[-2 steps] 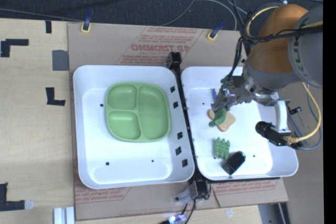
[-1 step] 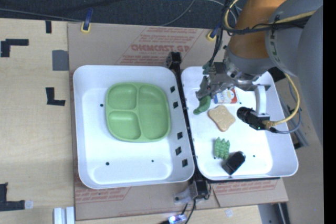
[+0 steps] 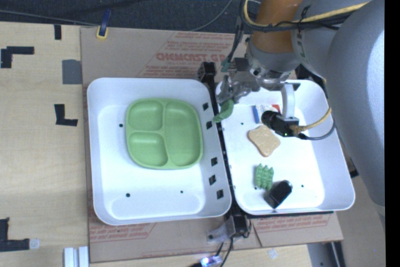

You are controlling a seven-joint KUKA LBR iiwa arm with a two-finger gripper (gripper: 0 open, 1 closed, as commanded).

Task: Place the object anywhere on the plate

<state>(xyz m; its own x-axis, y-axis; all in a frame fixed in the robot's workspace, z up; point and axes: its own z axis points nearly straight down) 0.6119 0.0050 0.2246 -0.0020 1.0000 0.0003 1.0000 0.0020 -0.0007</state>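
The light green plate [image 3: 165, 133], split into three compartments, lies in the left bin [image 3: 106, 197]. My gripper [image 3: 227, 98] hovers over the divider between the two bins, just right of the plate's upper right corner. A small dark green object [image 3: 223, 112] hangs from between its fingers, so the gripper is shut on it. The object dangles above the left edge of the right bin [image 3: 325, 191], apart from the plate.
In the right bin lie a tan toast-shaped piece [image 3: 265, 140], a green ridged block [image 3: 264, 176], a black object [image 3: 279, 192] and a small blue and red item [image 3: 256, 113]. The arm's grey body and cables cover the upper right.
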